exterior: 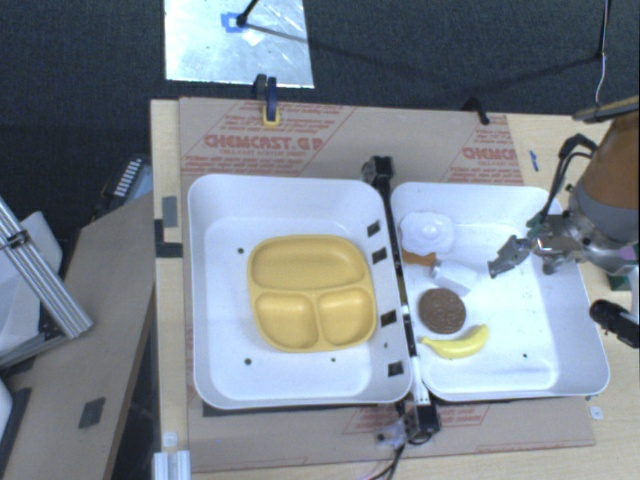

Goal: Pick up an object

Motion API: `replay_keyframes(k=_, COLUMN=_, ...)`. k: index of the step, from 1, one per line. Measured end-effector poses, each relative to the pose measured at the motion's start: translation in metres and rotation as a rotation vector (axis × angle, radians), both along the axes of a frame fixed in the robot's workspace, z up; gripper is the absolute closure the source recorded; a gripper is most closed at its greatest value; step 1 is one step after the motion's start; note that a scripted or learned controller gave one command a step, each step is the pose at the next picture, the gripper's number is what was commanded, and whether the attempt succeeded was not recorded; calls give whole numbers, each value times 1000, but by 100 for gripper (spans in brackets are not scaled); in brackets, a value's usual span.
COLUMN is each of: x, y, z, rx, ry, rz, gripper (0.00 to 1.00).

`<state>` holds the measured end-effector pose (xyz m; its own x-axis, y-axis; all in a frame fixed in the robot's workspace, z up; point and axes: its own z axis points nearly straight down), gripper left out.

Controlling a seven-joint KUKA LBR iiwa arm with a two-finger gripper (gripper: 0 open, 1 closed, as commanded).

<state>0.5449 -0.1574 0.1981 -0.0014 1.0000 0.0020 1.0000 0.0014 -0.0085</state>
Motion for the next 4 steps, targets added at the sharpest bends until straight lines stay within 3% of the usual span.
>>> replay_keyframes(k=1, x=3, y=0, z=5, rx=-2, ry=-10, rz=2, gripper=0)
replay_keyframes(k=2, x=8, y=9, z=-46, rx=-1, ry=-6, rz=4, gripper=0)
replay_keyframes(k=3, x=-1, y=11, z=-103, rx=-1, ry=-5, rz=0, gripper=0)
replay_keyframes(k=4, x=2, y=10, z=-109, rx=-3, ry=-15, rz=-1, gripper=0)
